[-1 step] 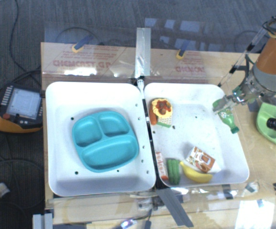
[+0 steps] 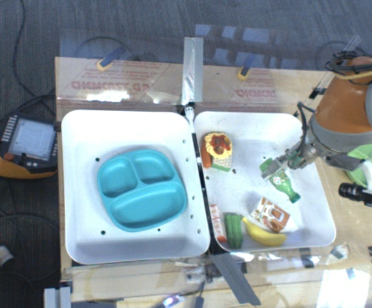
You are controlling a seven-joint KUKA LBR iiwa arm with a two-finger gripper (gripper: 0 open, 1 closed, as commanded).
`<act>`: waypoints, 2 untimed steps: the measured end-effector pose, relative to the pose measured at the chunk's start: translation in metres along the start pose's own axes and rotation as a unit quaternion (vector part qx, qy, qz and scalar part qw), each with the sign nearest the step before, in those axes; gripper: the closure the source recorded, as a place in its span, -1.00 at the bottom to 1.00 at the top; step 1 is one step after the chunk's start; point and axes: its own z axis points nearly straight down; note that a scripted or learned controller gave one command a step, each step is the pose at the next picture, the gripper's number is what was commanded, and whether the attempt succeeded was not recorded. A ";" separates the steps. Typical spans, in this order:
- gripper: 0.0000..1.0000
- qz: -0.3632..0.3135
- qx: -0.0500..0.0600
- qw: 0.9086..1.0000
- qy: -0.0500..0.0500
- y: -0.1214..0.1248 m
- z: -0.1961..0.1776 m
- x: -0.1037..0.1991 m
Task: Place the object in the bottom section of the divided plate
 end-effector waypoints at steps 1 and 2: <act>1.00 0.015 0.000 1.000 0.000 0.062 0.010 0.042; 1.00 -0.013 0.000 1.000 -0.001 0.111 -0.009 0.123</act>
